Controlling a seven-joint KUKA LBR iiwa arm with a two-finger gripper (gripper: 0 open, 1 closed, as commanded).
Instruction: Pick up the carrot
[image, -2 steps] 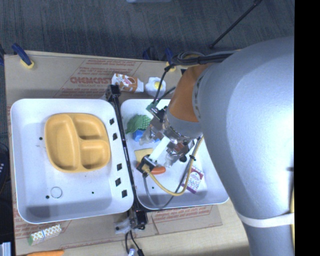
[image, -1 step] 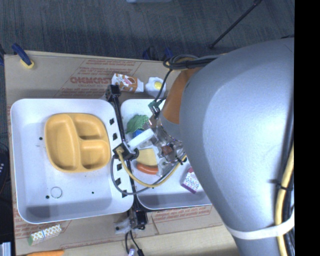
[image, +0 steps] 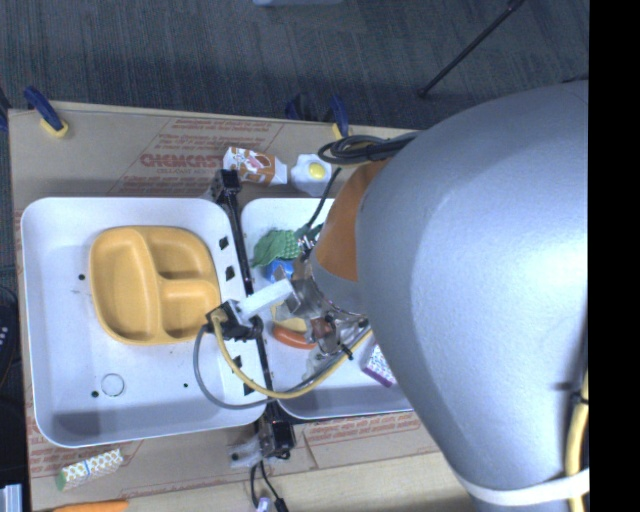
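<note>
Carrot (image: 291, 337) lies in the right bin (image: 330, 402), just left of and touching the pincer (image: 327, 335); whether that pincer is open or closed, I cannot tell

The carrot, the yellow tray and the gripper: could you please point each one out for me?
carrot (image: 291, 338): camera view, its orange end left of the gripper.
yellow tray (image: 152, 283): camera view, its centre divider.
gripper (image: 325, 335): camera view, between its fingertips.

Yellow divided tray (image: 150, 283) in left bin (image: 50, 330)
</note>
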